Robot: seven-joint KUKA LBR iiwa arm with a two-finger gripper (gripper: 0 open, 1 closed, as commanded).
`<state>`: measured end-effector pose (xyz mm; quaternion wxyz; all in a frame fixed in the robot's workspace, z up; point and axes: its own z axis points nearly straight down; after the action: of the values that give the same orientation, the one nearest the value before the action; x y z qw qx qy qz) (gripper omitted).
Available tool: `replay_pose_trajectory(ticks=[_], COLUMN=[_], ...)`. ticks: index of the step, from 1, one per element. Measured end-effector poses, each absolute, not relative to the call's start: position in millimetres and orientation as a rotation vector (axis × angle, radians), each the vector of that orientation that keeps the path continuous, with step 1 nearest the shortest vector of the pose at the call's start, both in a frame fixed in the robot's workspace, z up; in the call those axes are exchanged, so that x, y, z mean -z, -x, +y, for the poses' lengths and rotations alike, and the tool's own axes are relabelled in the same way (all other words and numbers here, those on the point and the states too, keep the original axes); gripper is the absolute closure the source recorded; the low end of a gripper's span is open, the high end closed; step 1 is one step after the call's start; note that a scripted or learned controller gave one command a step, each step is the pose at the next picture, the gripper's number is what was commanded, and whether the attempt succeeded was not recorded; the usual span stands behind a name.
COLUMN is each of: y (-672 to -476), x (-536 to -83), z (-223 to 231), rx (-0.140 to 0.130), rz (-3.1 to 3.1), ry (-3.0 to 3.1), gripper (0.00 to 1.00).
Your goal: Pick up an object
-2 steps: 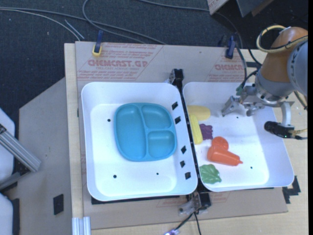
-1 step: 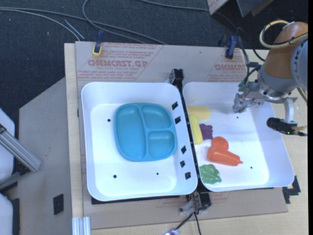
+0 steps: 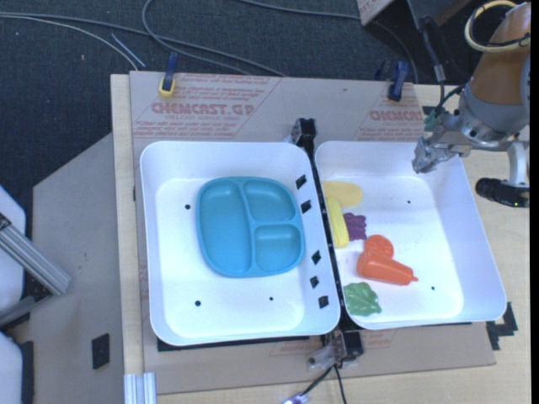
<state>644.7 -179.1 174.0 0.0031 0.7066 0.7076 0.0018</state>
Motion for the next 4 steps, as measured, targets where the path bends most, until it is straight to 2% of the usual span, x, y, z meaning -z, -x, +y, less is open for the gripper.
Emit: replay_pose_trajectory(ticks=[1, 3, 4], y=[-646.4, -605.0, -590.5], x=[-229.3, -225.5, -220.2], z=[-179.4, -72.8, -28.5], rx=[-0.006, 0.000, 0.001], rz=[2.218, 2.231, 2.229], ry=[-2.215, -2.220, -2.220], gripper=[1.00, 1.00, 1.00])
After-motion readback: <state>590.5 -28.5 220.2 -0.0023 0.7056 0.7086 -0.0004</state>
